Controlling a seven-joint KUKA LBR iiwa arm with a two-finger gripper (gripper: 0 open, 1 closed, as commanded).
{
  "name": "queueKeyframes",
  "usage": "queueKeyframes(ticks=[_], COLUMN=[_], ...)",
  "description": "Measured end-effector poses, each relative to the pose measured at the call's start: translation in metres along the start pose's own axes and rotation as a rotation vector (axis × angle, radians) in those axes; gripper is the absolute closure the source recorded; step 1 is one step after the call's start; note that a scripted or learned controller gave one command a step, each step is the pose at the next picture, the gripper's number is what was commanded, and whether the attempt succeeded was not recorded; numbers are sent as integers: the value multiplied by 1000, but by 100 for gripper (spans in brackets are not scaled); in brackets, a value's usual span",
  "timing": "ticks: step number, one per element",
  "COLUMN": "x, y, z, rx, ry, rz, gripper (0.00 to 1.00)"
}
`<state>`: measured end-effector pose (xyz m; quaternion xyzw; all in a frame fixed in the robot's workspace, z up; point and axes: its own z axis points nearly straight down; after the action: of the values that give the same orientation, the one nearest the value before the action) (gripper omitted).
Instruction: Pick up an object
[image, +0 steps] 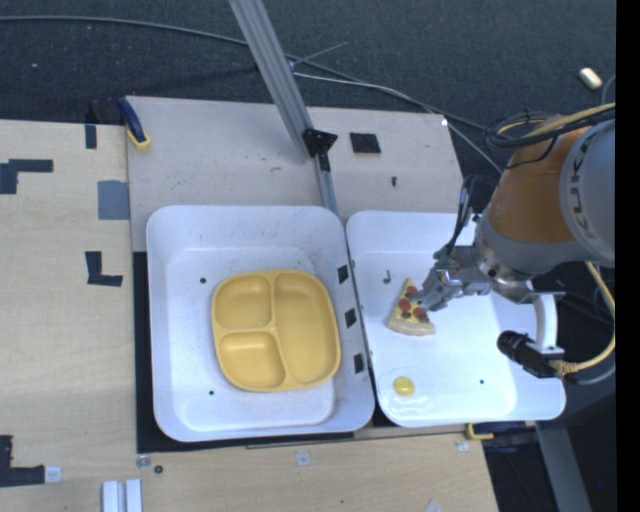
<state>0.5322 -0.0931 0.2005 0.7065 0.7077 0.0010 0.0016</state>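
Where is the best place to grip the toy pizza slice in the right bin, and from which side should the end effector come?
Probably across the narrow upper part of the pizza slice, coming from straight above. The slice lies flat on the floor of the right bin, so its edges are reachable only from the top, and the wide crust end looks harder to span. The end effector is already beside it.

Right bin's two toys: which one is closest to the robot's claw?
The pizza slice, right at the gripper; the small yellow piece lies apart, nearer the bin's front edge.
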Motion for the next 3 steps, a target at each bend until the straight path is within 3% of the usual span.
queueKeyframes(ticks=[1, 3], x=[0, 106], y=[1, 16], z=[-30, -21], rx=[2, 6], ry=[0, 2], rz=[1, -5], gripper=[100, 100])
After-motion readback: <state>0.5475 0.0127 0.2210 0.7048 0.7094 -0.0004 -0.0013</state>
